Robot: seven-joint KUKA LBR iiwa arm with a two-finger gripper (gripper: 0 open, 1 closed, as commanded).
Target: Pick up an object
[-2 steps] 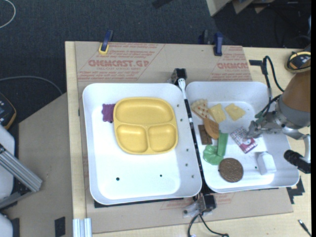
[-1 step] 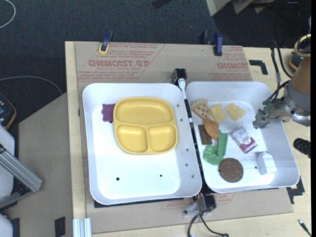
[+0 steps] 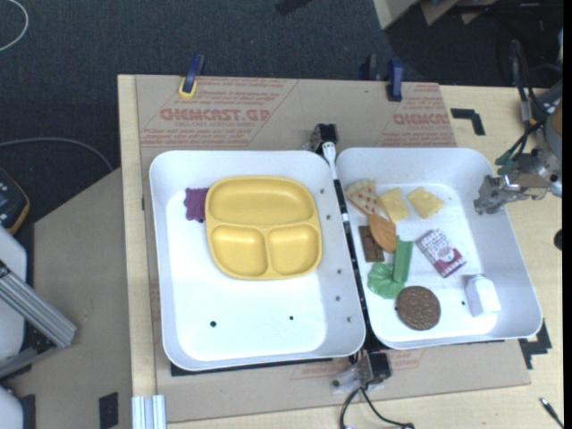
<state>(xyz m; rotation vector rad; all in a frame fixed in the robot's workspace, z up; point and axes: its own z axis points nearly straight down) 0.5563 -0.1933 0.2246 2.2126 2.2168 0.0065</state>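
**Claw hangs at edge of right bin, toy food beneath**

Worktop of pale wood, covered by a brown cardboard sheet (image 3: 268,105) printed with red lettering, carries two shallow white plastic bins side by side. A yellow clip (image 3: 189,86) and a blue clip (image 3: 394,79) pin the sheet at its far edge. Dark carpet (image 3: 89,25) surrounds the worktop, with a thin white cable lying across it at left.

The left bin (image 3: 250,329) holds a yellow three-compartment plastic plate (image 3: 264,226), with a small purple object (image 3: 195,204) touching its left rim. The right bin (image 3: 500,239) holds the pickable objects: pale yellow pieces (image 3: 411,204), a brown flat bar (image 3: 370,244), a green pepper-shaped toy (image 3: 391,275), a round brown patty (image 3: 417,307), a red-and-white packet (image 3: 441,251) and a small white block (image 3: 482,295).

The grey metal claw (image 3: 494,195) hangs over the right bin's right rim, apart from every object; whether it is open or closed cannot be told.
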